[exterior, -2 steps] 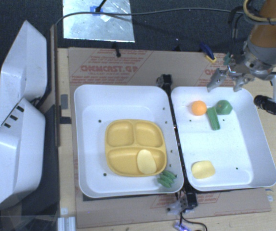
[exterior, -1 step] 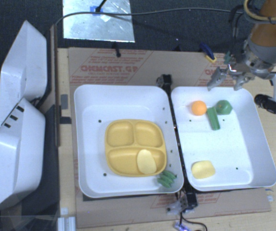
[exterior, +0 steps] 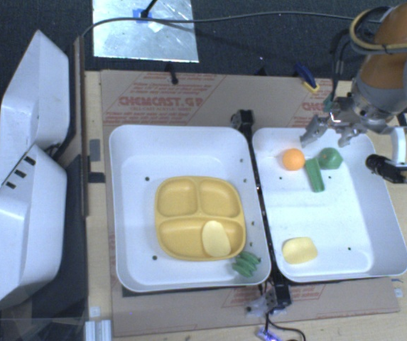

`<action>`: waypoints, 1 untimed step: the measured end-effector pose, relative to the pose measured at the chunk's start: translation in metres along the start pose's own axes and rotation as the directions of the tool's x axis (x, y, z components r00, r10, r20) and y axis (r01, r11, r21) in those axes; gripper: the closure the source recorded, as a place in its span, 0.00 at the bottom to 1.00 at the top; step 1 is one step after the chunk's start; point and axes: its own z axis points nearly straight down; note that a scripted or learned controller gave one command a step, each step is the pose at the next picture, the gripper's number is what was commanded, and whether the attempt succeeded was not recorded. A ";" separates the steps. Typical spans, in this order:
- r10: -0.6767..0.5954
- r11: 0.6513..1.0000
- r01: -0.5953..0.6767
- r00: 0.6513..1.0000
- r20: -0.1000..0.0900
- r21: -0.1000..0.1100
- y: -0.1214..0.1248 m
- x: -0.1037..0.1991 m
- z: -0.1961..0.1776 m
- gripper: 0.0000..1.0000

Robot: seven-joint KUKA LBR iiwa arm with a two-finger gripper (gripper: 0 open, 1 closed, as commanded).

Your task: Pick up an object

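Note:
My gripper [exterior: 329, 133] hangs open over the far edge of the right bin [exterior: 373, 219], its two fingers spread apart with nothing between them. Just below it lie an orange ball [exterior: 293, 159] and a green vegetable piece with a long stem [exterior: 322, 166]. A pale yellow block [exterior: 299, 250] rests near the front of the same bin. The left bin [exterior: 128, 190] holds a yellow divided tray [exterior: 182, 222] with a yellow oval piece [exterior: 216, 238] in one compartment. A small green item [exterior: 246, 263] lies beside the tray's front right corner.
A black divider [exterior: 254, 169] runs between the two bins. White equipment housings [exterior: 29, 176] stand at the far left. A shiny metal sheet [exterior: 144, 18] lies at the back, and cables trail across the bench behind the bins.

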 end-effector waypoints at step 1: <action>0.000 1.000 0.000 1.000 0.000 0.000 0.006 -0.007 0.050 0.00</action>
